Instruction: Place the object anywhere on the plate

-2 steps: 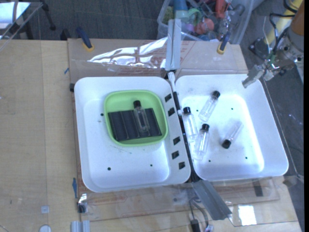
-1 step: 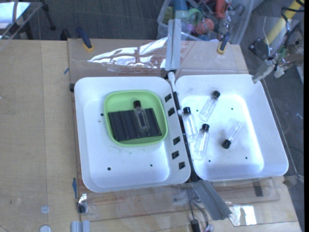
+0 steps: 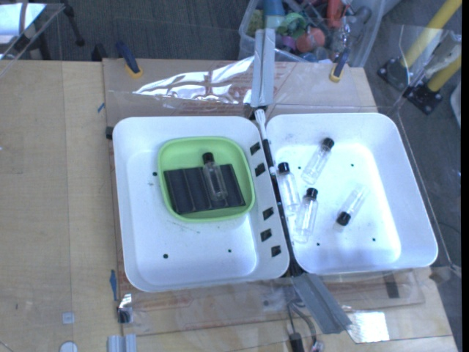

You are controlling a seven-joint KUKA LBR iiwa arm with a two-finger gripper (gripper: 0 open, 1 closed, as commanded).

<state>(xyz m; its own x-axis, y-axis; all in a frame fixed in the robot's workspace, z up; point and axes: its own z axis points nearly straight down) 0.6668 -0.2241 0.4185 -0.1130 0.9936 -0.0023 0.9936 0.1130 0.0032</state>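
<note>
Grey bracket (image 3: 316, 303) sits at the 6 o'clock edge of the view, on the wooden worktop (image 3: 44, 196), just below the seam where the two bins meet.

Left bin (image 3: 126, 218): holds a green plate (image 3: 170, 155), set toward the bin's 12 o'clock half. On the plate lies a black ridged block (image 3: 192, 191) that covers most of the plate's floor. A clear vial (image 3: 213, 179) with a black cap lies flat across the block's 3 o'clock part, cap end pointing to 12 o'clock. This is the task's thing, and it rests inside the plate's rim, on top of the block.

Right bin (image 3: 414, 196): four more capped vials, all lying flat and apart from the plate.
- first vial (image 3: 316, 163), toward 12 o'clock, cap at its 1 o'clock end
- second vial (image 3: 289, 188), at 9 o'clock near the seam, cap at its 12 o'clock end
- third vial (image 3: 305, 213), just beside the second on its 4 o'clock side; whether they touch is not clear
- fourth vial (image 3: 351, 204), toward 3 o'clock of the third, cap at its 7 o'clock end

A row of small black tabs (image 3: 265, 213) runs along the seam between the bins.

Beyond the bins, at 12 o'clock: a crumpled shiny sheet (image 3: 201, 88) and a clear tub of coloured items (image 3: 311, 13).

Gripper state — cannot tell.
</note>
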